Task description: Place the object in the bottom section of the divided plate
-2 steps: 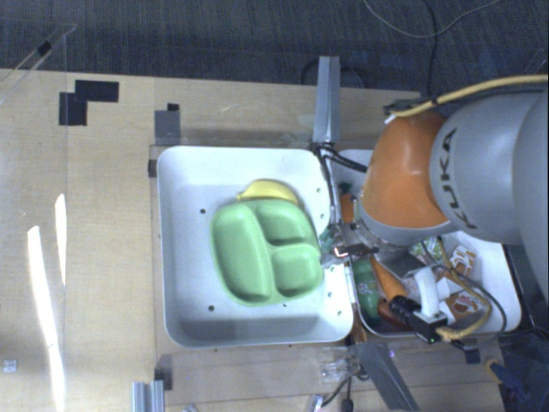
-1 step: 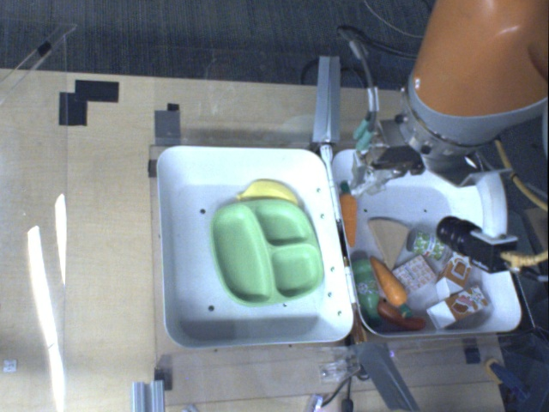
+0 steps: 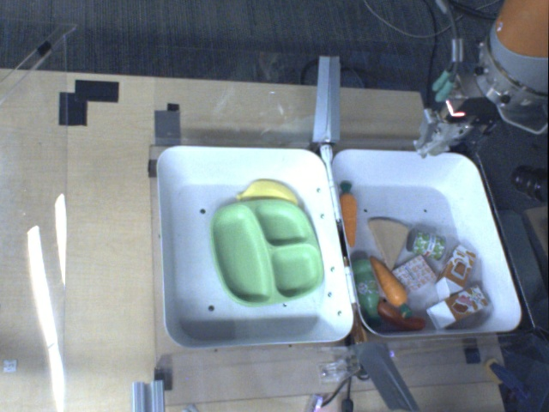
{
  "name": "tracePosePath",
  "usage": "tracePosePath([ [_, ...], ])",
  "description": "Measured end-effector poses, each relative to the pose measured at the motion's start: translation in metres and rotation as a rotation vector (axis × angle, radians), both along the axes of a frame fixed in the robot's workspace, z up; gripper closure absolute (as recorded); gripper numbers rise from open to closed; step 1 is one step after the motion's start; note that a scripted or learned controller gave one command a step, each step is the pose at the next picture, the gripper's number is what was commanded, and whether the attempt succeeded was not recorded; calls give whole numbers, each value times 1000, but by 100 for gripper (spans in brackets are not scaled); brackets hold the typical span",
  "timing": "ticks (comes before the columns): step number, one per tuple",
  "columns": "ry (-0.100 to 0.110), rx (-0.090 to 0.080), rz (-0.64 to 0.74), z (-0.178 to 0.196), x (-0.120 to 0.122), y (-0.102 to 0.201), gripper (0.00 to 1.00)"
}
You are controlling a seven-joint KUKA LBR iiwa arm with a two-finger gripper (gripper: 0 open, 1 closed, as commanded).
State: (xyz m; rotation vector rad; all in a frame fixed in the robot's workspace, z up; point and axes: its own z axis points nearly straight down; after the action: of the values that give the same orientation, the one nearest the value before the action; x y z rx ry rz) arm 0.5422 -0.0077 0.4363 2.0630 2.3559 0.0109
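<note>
Two bins: left bin (image 3: 176,256) and right bin (image 3: 463,174), touching along a shared middle rim.
Divided plate: green divided plate (image 3: 266,251) lies near the middle of the left bin, one long section on its left side and two smaller sections on its right.
Plate's neighbour: a yellow object (image 3: 268,190) peeks out from under the plate's far edge.
Objects to pick: all lie in the right bin, heaped toward its near edge and near-left corner.
Against the middle rim: a slim carrot (image 3: 347,216) lies lengthwise along the right bin's left wall.
Near-left corner: a second orange carrot (image 3: 390,283) rests across a green vegetable (image 3: 365,283), with a red piece (image 3: 401,319) just beside them at the near wall.
Near-right part: small printed packets (image 3: 418,273), (image 3: 461,265), (image 3: 468,300) crowd together, touching or overlapping; a green-labelled can (image 3: 427,245) sits just behind them.
Centre of right bin: a tan wedge (image 3: 390,234) lies flat.
Gripper: gripper (image 3: 433,140) hangs over the far rim of the right bin, well apart from the heap; whether its claw is parted or closed cannot be told, and nothing is seen in it.
Arm: orange band (image 3: 523,15) at the upper right corner.
</note>
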Motion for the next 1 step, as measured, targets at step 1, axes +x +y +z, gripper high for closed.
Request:
tracePosePath([
  [1, -13, -1, 8, 12, 2, 2, 100],
])
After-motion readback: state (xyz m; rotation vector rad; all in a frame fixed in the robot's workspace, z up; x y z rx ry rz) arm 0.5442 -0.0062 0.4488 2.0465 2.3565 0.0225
